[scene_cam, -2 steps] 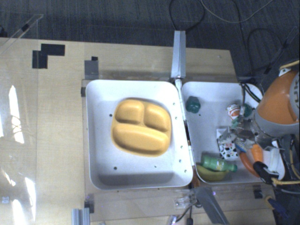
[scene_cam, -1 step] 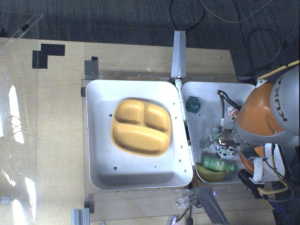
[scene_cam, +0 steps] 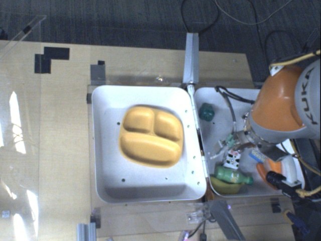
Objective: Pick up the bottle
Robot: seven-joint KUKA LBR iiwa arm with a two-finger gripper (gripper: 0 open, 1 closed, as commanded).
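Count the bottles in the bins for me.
1: the green bottle lies on its side near the right bin's front edge. The arm covers part of that bin, so another could be hidden.

Evenly and brightly lit from above. White glare streaks on the bench [scene_cam: 20, 129] at left, on a clear sheet. Soft, short shadows inside the left bin [scene_cam: 100, 185] around the yellow tray [scene_cam: 150, 134]. Mild sheen on the orange band [scene_cam: 278, 102]. Slightly soft throughout, small items in the right bin [scene_cam: 213, 97] hard to resolve.
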